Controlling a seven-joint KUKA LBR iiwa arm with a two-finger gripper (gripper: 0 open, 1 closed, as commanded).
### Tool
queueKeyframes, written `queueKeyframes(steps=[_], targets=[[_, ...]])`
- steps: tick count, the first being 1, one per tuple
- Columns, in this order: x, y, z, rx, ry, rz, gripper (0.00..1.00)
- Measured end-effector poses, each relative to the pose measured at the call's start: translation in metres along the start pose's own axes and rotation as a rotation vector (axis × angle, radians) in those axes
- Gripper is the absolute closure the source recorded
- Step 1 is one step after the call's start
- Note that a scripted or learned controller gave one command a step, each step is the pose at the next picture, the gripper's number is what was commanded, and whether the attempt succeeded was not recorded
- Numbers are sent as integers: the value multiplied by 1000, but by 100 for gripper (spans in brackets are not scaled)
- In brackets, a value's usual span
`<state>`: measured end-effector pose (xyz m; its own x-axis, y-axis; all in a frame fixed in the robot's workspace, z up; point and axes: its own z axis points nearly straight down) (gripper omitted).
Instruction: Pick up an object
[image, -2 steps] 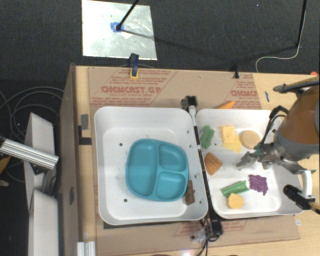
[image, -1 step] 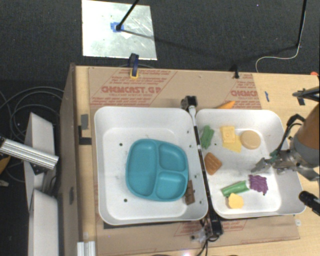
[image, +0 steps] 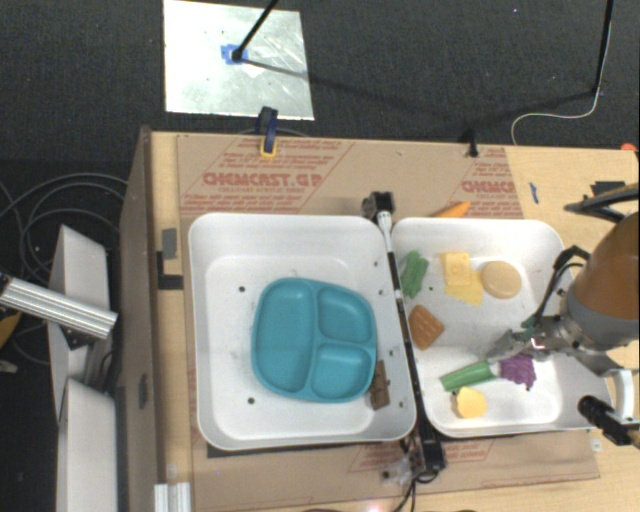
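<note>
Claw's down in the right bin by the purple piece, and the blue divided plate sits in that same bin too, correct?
Not quite. The camera view shows the blue divided plate in the left bin. The claw is in the right bin by the purple piece.

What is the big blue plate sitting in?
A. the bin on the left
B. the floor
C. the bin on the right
A: the blue plate lies flat in the left bin, alone except for a small brown piece at its lower right edge.
</note>
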<state>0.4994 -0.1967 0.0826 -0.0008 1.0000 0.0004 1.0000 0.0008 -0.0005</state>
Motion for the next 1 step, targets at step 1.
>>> queueKeyframes(steps=[1], targets=[[-10,100,-4,-11,-4,-7,0]])
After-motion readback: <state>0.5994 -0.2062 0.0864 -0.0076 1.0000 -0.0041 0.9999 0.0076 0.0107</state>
